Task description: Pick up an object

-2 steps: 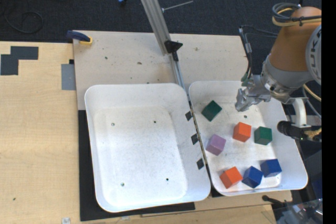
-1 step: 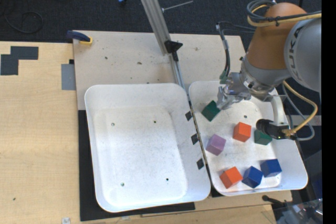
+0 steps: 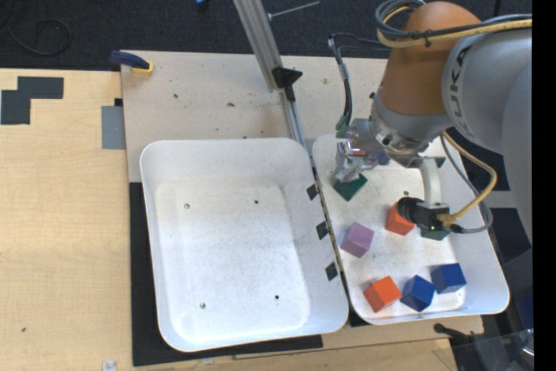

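Just below jaws [image 3: 352, 162]: green block [image 3: 351, 186].

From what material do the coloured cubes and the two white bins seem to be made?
The purple cube, the orange cube and the blue cube look like foam or painted wood: matte faces, no glare, crisp edges. I cannot tell which. The left bin and right bin look like thin moulded plastic: smooth, slightly glossy, with rounded corners and a rolled rim.
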Motion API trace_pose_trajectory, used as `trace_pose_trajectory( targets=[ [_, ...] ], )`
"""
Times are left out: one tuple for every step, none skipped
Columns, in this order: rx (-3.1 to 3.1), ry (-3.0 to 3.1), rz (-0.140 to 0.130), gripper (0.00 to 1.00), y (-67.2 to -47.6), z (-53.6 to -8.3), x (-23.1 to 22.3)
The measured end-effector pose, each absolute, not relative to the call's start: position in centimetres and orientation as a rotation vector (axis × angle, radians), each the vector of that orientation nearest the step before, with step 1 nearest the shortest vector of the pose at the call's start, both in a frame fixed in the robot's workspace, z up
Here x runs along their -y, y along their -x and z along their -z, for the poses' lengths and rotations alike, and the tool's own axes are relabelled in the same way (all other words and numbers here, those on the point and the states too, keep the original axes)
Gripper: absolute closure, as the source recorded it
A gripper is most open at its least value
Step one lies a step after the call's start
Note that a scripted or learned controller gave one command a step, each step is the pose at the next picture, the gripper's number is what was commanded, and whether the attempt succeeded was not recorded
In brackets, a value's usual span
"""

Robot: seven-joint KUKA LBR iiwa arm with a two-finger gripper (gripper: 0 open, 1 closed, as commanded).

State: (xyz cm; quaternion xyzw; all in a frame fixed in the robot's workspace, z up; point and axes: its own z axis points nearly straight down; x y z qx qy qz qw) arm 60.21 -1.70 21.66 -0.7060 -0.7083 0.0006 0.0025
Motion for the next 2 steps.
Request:
trace_pose_trajectory(
  targets=[
    [2.223, 2.213, -0.002, 1.00, -59.1, -22.9, -3.4],
    [2.222, 2.211, -0.006, 1.00, -58.3, -21.9, -9.1]
  ],
)
